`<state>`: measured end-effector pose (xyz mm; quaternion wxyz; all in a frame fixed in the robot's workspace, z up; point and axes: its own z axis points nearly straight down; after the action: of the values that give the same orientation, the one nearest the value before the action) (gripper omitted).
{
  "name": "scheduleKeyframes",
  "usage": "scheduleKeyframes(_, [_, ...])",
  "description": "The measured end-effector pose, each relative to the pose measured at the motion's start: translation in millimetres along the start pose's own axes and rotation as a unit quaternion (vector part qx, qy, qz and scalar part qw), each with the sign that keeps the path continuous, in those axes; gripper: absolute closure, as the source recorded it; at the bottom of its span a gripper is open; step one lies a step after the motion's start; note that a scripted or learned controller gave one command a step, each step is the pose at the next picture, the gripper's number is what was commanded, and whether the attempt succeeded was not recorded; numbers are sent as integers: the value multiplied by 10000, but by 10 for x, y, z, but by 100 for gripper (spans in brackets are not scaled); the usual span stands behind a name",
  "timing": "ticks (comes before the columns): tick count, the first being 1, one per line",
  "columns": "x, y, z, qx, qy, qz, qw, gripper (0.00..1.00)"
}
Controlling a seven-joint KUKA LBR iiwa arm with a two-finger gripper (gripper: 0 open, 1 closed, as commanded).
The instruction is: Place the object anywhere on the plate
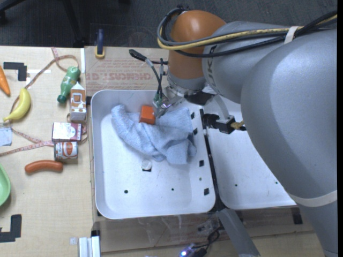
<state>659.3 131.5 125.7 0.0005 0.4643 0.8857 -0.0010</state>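
Holding a blue towel [155,133] and orange block [147,114], the left bin [107,191].

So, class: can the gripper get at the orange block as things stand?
Probably yes. The orange block sits exposed on top of the blue towel in the left bin, nothing covers it, and the gripper is right beside it.

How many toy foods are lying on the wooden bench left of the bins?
7: carrot, banana, green bottle, carton, box, can, sausage. More may lie beyond the left edge.
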Motion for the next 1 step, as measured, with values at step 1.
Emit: scheduleKeyframes(1, [918,168,138,-188,-54,881,9959,100])
